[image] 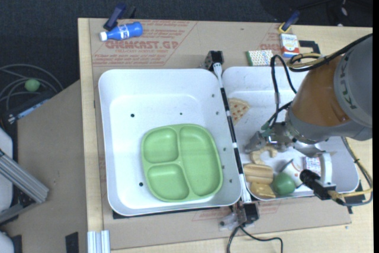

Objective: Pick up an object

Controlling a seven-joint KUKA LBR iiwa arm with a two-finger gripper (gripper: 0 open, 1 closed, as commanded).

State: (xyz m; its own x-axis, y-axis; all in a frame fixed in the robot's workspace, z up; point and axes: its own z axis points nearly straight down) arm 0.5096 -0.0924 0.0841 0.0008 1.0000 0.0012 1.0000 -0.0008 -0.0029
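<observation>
At the near edge of the counter [177, 233] a cable connector [244, 214] sits by the seam where the two white bins meet. In the near corner of the right bin [260, 77] lies a small cluster of toy food: a green round piece [284, 185], touching a tan bread-like piece [259, 173] on its left, with a yellowish piece [264, 189] just beside them at the bin's front wall. A white and red packet [314, 164] lies just right of the green piece, partly under the arm. The pincer [265, 140] hangs low over the bin directly behind this cluster, its metal fingers [256, 142] pointing toward the divider; whether they are spread or pressed together cannot be told, and nothing is visible between them. The grey arm with its orange band [320, 98] covers much of the right bin's middle. Farther back in that bin a triangular pizza-slice toy [238, 108] lies near the divider. The left bin [118, 98] holds a light green divided plate [181, 162], three compartments, lying flat toward its near right part. Beyond the bins, on the far counter, a blue and white bottle [121, 31] lies on its side at the left, and a small carton [289, 43] and a patterned card [259, 57] lie at the right.
</observation>
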